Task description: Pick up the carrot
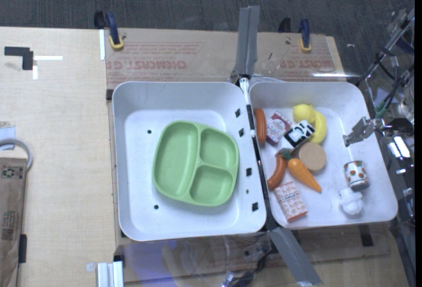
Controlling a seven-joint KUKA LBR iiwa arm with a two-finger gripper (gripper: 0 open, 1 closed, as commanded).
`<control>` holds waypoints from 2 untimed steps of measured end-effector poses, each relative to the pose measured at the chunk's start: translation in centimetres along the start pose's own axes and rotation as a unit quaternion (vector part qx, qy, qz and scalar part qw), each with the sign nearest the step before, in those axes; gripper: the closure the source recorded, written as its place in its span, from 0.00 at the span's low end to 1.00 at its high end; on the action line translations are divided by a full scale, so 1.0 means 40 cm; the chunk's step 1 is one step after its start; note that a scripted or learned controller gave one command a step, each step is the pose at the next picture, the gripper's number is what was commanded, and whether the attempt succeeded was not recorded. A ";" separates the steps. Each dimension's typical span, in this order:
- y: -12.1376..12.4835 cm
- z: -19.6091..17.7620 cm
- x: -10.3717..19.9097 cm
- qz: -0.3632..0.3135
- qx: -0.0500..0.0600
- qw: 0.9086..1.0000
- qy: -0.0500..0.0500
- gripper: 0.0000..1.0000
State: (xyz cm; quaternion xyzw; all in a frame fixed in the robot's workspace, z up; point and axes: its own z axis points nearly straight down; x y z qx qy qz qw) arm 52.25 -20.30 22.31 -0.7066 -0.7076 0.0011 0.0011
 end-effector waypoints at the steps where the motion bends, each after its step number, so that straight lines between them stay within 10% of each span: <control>1: -0.012 0.172 0.156 0.007 0.000 1.000 0.000 0.00; 2: -0.072 0.320 0.217 -0.055 -0.005 0.998 -0.001 0.00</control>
